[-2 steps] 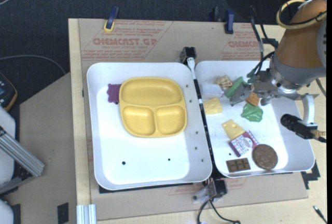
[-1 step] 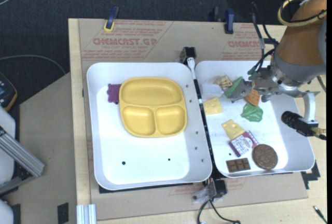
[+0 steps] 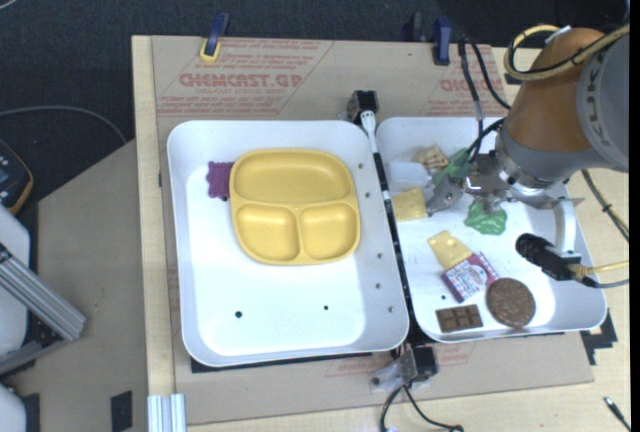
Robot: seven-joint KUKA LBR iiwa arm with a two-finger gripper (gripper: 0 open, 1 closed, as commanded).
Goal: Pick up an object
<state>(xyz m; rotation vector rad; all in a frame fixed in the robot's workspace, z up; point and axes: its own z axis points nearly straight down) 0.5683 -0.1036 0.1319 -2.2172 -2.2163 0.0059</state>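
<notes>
We see the arm (image 3: 560,110) reaching in from the right over the right bin (image 3: 590,315), its gripper (image 3: 447,192) low above the upper middle of that bin; how the tool stands, wide or narrow, we cannot tell from here.

Well to the left of the tool lies the left bin (image 3: 280,320), bearing a yellow divided plate (image 3: 295,203) with a purple piece (image 3: 218,178) touching the plate's left edge.

Nearer the tool, a green object (image 3: 487,218) sits just to its right and slightly below, partly under the wrist. A pale yellow block (image 3: 409,204) lies just left of the tool, close by its tip. Below the tool we find a yellow wedge (image 3: 449,248), then a pink packet (image 3: 468,275), a brown round disc (image 3: 511,302) lower right, and a dark brown bar (image 3: 459,319) at the bin's near edge. A small tan cracker-like piece (image 3: 433,159) sits just above the tool.
</notes>
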